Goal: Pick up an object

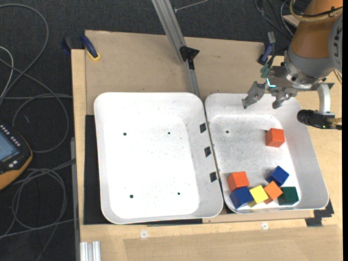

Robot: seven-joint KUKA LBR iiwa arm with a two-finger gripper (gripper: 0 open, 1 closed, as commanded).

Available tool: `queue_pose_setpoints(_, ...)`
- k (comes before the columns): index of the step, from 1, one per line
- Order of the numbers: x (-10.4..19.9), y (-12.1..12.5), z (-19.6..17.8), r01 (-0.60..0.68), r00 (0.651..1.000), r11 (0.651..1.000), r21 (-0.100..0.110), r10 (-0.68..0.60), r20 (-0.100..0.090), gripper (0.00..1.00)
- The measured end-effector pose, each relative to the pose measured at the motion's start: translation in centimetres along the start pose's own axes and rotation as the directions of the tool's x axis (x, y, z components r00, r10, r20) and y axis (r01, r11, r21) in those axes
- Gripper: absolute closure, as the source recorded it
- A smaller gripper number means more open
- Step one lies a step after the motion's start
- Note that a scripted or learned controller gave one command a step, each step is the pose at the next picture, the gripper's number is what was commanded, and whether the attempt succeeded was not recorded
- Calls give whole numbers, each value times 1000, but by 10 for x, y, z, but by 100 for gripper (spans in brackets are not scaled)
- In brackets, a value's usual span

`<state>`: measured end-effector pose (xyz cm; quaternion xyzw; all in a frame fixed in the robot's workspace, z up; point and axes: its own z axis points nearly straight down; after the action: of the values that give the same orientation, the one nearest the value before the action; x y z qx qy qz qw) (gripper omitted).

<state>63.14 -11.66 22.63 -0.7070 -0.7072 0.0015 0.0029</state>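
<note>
1. Dark carpet with loose cables (pixel 32 145) along the left edge of the frame; handheld pendant (pixel 10 154) at far left, partly cut off.
2. Wooden bench (pixel 136 58) across the centre, blue clamp (pixel 89 47) at its upper-left corner, grey metal post (pixel 173 34) slanting down from the top centre to the gap between the bins.
3. Left bin (pixel 109 107), left of centre: white, shallow, speckled, nothing lying in it.
4. Right bin (pixel 217 105), right of centre, touching the left bin along a seam with three small black clips.
5. Contents of the right bin, left to right along its lower edge: orange cube (pixel 237 180); blue cube (pixel 241 197) just below it; yellow cube (pixel 259 194) touching the blue one; small orange block (pixel 273 190); second blue cube (pixel 279 175) just above that; green cube (pixel 289 195) at the lower-right corner.
6. Lone orange-red cube (pixel 275 137), right of the bin's centre, well apart from the cluster.
7. Gripper (pixel 266 98) at upper right, above the far rim of the right bin; fingers spread apart, nothing between them.
8. Arm (pixel 315 31) at the top-right corner, grey with an orange band.
9. Progress, judged: nothing lifted yet; every cube resting on the bin floor. Left to do: descent onto a cube, closure, lift. Lone cube apparently nearest and least crowded.
</note>
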Motion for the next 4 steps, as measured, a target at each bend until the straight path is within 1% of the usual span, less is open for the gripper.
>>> queue_pose_setpoints(1, 0, 0, -3, 1, 1000, 1000, -4, -1, 1, 0)
queue_pose_setpoints(2, -3, -1, 40, -1, 1000, 1000, 0, 1, 1, 0)
queue_pose_setpoints(4, 2, -4, 129, 0, 1000, 1000, 0, 0, 1, 0)
